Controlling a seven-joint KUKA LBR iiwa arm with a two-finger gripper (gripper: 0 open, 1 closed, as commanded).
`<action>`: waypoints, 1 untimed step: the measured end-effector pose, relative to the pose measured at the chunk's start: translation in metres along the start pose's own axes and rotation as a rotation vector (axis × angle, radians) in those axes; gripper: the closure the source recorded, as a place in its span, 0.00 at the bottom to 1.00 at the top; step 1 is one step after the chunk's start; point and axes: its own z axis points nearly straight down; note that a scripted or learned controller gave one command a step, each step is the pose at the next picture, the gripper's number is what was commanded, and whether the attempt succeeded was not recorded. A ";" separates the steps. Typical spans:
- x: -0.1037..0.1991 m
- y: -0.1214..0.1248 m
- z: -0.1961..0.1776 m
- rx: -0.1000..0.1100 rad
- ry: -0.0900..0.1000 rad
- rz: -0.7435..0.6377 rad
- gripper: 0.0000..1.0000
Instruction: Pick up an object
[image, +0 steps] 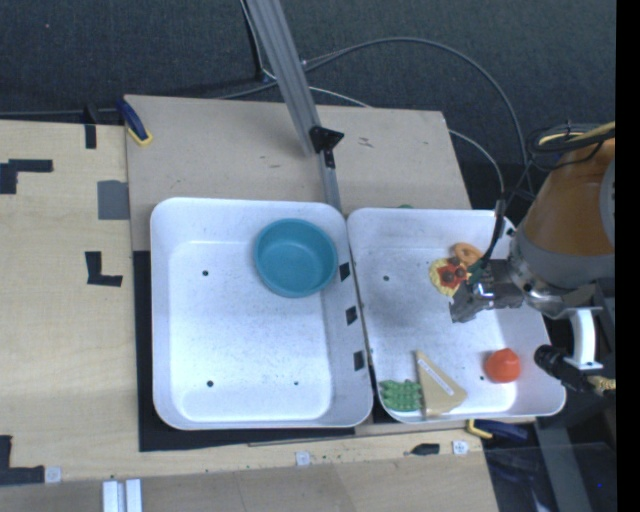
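While the arm (570, 215) reaches in from the right, its gripper (468, 302) hangs low over the right bin (400, 250), just beside a small yellow and red toy (452, 270) that lies near the bin's far right part. The gripper's dark metal tip sits close below and to the right of that toy, and I cannot tell from this slanted look whether the fingers are wide or narrow, nor whether anything is between them; the toy appears to lie on the bin floor, not lifted.

Nearer the front of the same bin, an orange-red ball-like thing (502, 365) rests close to the right wall, well apart from the gripper. At the front left corner of that bin lie a green bumpy piece (400, 393) and a tan wedge (436, 384), touching or nearly touching each other.

Beside it, the left bin (200, 330) holds a blue bowl (295, 257), upright, near its far right corner. Both bins sit side by side on a tan board (220, 150), and a grey pole (295, 85) slants down toward the gap between them
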 end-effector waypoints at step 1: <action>0.000 -0.009 -0.054 0.000 0.000 0.000 1.00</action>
